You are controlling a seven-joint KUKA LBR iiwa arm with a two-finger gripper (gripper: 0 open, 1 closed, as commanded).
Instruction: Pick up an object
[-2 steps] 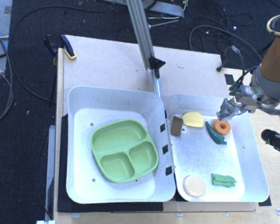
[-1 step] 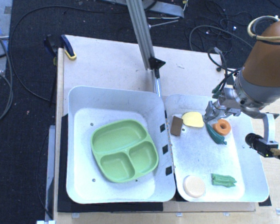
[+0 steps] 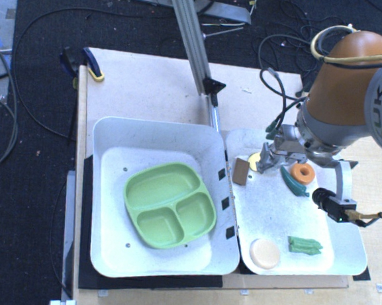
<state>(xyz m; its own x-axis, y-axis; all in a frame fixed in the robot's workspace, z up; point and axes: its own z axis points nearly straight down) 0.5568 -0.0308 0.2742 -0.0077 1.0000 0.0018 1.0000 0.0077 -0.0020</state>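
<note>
Grey-metal gripper (image 3: 264, 163) low over upper-left corner of right bin (image 3: 342, 251), reached in from the right. Couldn't tell how far open; nothing visibly held. Hung just beside yellow piece (image 3: 253, 161) and brown block (image 3: 240, 172), either one a candidate target. Orange ring (image 3: 302, 173) on teal item (image 3: 295, 181) just right of it. Further out: green object (image 3: 304, 245) and cream disc (image 3: 264, 253) near front edge, well apart. Green divided plate (image 3: 169, 204) alone in left bin (image 3: 103, 240). Judged as approach step, no grasp yet. Next move probably needed centring over one piece, then descending and closing.
</note>
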